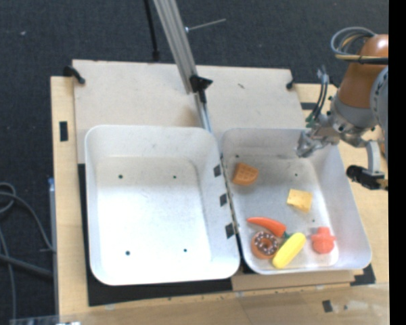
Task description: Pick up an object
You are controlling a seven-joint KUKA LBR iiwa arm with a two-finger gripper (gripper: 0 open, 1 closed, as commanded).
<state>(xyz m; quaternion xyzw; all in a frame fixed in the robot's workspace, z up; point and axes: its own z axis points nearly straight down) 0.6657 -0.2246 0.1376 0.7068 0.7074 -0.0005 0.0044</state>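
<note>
Waffle well left of tool

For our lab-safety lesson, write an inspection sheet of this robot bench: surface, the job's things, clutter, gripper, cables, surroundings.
Surface: wooden bench with a pale board; two white bins, left bin and right bin.
Job's things: in the right bin, a waffle piece, cheese wedge, carrot, donut, yellow corn, red tomato.
Clutter: nothing seen.
Gripper: gripper at the right bin's far right corner, no object between its fingers visible.
Cables: loops on the floor at left; hose on the arm.
Surroundings: dark carpet; slanted aluminium post.
</note>
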